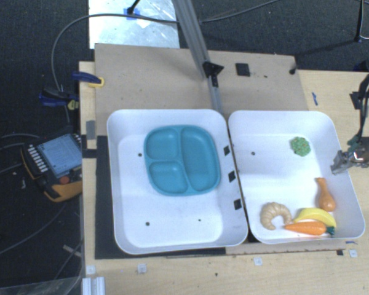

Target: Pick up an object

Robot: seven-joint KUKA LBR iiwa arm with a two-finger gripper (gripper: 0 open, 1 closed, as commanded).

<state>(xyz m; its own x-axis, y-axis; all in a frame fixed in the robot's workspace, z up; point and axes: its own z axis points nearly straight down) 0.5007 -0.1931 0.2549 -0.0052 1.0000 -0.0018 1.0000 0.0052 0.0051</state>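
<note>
The right bin (277,125) holds several toy foods. A green broccoli piece (300,145) lies near its far right. A brown drumstick (324,195) lies by the right wall. Along the front wall sit a tan croissant (275,214), a yellow banana (315,215) and an orange carrot (305,228). My gripper (350,158) hangs at the bin's right rim, to the right of the broccoli and above the drumstick, with nothing seen in it.
The left bin (126,183) holds a blue divided plate (181,160). A grey pole (194,35) slants across the back board. Clamps (80,78), cables and a blue-screened device (54,157) lie to the left of the bench.
</note>
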